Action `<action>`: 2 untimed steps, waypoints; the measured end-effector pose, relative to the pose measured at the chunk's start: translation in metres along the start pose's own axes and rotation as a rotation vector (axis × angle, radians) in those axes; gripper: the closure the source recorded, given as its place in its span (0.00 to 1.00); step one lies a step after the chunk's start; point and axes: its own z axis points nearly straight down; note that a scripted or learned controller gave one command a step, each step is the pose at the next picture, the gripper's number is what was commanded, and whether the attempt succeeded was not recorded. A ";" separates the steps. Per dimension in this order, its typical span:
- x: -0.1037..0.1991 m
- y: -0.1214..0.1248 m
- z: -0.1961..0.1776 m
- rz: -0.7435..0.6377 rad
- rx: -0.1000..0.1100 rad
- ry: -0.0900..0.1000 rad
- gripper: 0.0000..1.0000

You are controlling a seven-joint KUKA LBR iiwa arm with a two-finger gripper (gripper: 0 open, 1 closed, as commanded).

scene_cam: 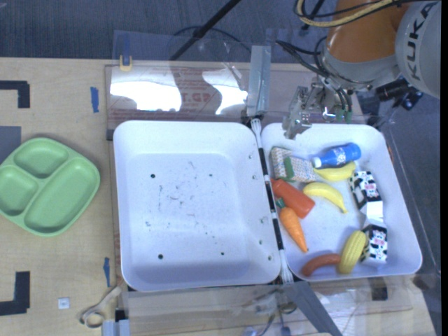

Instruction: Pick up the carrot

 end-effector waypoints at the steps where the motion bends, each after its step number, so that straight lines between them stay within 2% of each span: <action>1: 0.006 -0.067 0.022 0.410 0.003 0.004 1.00; 2: 0.057 0.054 0.037 0.487 0.002 0.007 1.00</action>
